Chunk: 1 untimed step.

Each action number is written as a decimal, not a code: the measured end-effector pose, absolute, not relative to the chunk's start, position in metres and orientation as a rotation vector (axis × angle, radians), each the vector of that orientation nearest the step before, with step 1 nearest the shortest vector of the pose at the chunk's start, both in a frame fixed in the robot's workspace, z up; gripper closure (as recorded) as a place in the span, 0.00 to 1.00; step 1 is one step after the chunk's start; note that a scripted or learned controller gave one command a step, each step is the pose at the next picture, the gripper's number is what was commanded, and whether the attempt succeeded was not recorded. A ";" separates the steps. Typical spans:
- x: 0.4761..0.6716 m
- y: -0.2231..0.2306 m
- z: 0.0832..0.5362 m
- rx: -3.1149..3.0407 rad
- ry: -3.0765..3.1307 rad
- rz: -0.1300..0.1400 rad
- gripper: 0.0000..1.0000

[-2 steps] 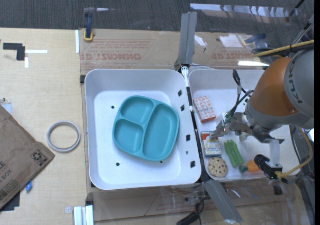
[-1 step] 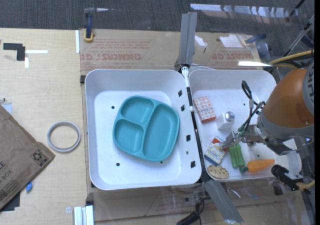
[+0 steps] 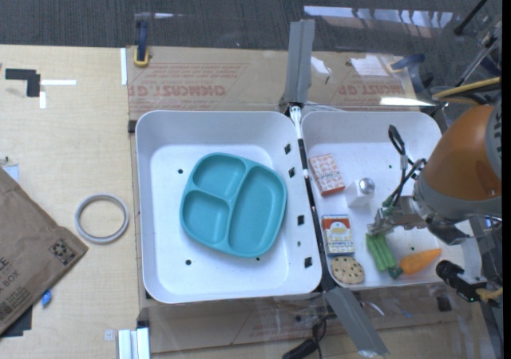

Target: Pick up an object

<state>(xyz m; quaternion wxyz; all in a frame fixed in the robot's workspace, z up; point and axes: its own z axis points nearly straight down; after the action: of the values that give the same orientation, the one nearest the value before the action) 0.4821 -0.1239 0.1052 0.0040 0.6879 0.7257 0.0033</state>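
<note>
The right bin (image 3: 363, 128) holds several small items: a red-and-white carton (image 3: 326, 173), a silver ball (image 3: 365, 187), a second small carton (image 3: 338, 235), a cookie (image 3: 347, 270), a green vegetable piece (image 3: 382, 253) and an orange carrot (image 3: 419, 261). My gripper (image 3: 386, 220) hangs low in this bin, just above the upper end of the green piece and to the right of the second carton. The grey wrist and orange band (image 3: 467, 162) cover the bin's right side.
A teal divided plate (image 3: 233, 204) lies in the left bin (image 3: 160, 190). On the bench to the left are a tape ring (image 3: 101, 217) and a brown cardboard box (image 3: 28, 250). A grey divider post (image 3: 299, 58) stands behind the bins.
</note>
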 end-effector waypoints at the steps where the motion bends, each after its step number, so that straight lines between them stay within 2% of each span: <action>1: 0.482 -0.124 0.105 2.155 2.275 0.010 0.00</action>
<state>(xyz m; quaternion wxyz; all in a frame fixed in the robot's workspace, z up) 0.4821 -0.1239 0.1052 0.0040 0.6878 0.7259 0.0033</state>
